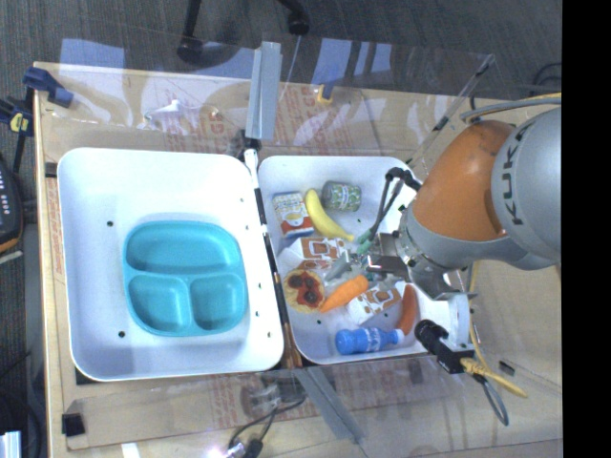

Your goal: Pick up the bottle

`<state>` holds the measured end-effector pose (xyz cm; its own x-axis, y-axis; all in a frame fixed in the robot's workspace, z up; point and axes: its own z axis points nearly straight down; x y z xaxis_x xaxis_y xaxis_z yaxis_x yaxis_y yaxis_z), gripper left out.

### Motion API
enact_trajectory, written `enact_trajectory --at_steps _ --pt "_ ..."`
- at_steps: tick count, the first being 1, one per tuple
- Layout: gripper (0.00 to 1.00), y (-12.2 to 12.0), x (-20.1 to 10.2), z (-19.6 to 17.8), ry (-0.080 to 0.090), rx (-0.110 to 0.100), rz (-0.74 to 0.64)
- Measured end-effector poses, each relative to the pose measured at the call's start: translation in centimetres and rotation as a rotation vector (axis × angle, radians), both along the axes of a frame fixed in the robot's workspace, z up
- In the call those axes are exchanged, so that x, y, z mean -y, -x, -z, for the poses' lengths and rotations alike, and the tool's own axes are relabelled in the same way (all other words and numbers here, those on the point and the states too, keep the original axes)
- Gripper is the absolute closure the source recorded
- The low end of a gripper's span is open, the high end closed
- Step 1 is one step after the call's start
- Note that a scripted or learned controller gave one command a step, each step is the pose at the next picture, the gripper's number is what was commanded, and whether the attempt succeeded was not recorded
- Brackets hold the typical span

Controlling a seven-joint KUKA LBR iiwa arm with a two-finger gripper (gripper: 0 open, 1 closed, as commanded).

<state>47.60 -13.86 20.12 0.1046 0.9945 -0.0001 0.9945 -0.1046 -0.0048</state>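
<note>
From the overhead camera I am looking down on a wooden bench (401, 122) carrying two shallow white bins side by side. The left white bin (86, 256) is holding a turquoise plastic tray with three compartments (183, 275), sitting roughly in its middle.

The right white bin (286, 165) is crowded. Near its front edge I am seeing the blue plastic bottle with a white cap (368, 341) lying on its side, cap end pointing left, just beside the bin's near wall. Just above it an orange plastic carrot (342, 295) is lying at a slant, touching a flat round toy pizza slice with dark toppings (304, 287). A reddish sausage-shaped toy (409, 310) is lying just right of the bottle. Toward the back of the bin a yellow plastic banana (325, 217) is resting between a small orange-and-white carton (289, 212) and a green-grey crumpled can (342, 196).

The grey arm with its orange band (468, 198) is reaching in from the right, its bulk hanging over the bin's right half. The gripper (374, 259) is sitting low among the clutter, above the carrot and well apart from the bottle. I cannot tell whether its fingers are open or closed; nothing is visibly between them.
</note>
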Motion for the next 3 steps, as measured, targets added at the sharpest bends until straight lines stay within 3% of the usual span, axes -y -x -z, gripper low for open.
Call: enact_trajectory --at_steps 1,2,3 --pt "0.00 -0.8 1.4 8.6 0.011 0.031 -0.054" --pt "0.00 -0.1 0.7 -0.6 0.000 0.005 -0.296" --pt "0.00 -3.2 -0.5 9.5 -0.001 0.005 -0.706"
